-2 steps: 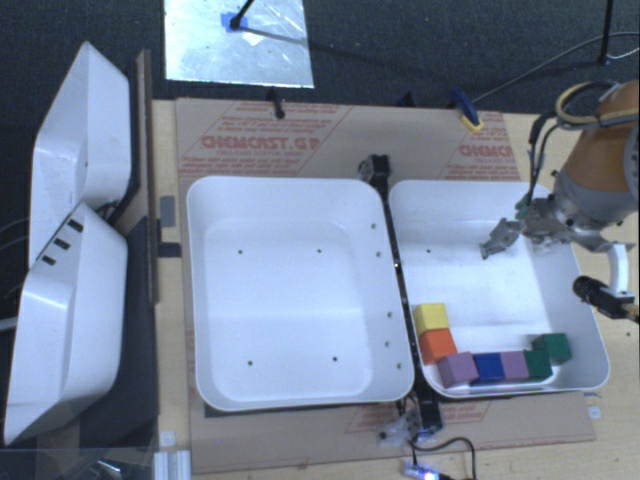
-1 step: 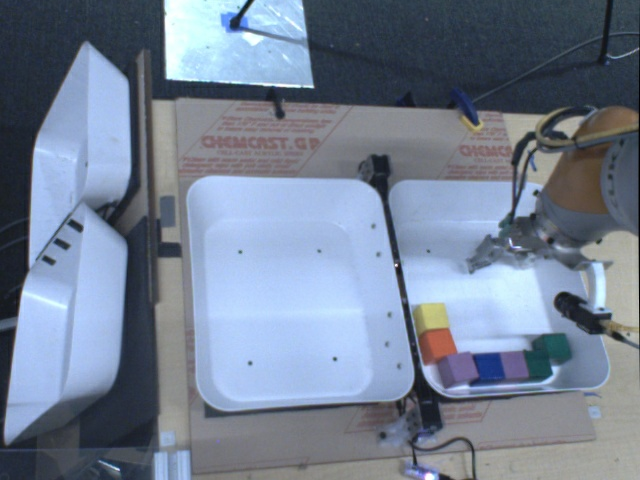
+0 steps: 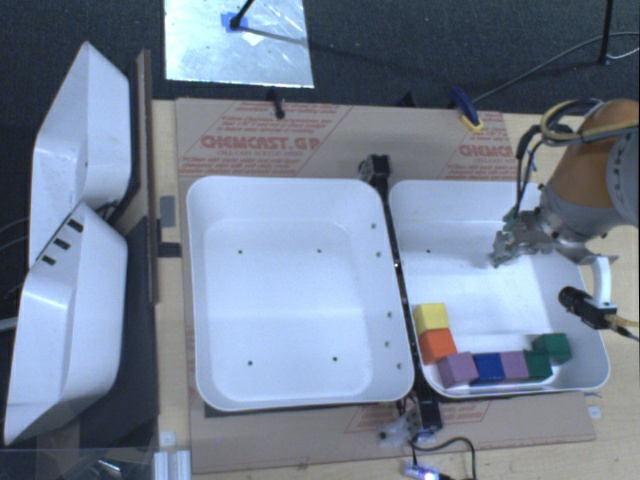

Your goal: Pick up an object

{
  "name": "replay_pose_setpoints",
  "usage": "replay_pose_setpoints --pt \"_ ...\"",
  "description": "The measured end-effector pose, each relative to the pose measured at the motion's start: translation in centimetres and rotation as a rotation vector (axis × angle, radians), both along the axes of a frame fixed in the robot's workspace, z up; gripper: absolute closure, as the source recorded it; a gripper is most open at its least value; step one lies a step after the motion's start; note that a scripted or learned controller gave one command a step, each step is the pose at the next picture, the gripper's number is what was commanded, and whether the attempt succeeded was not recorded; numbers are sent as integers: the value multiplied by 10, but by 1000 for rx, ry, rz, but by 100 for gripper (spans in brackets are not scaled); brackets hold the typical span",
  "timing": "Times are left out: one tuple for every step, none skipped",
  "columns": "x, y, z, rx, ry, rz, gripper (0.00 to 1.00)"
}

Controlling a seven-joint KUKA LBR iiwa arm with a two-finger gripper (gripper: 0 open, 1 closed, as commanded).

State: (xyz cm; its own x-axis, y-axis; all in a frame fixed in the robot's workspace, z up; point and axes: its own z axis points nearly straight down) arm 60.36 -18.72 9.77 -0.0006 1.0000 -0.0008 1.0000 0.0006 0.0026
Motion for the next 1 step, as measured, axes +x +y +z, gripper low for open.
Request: replay_pose_setpoints --pt "8 -1 61 -1 -4 0 100"
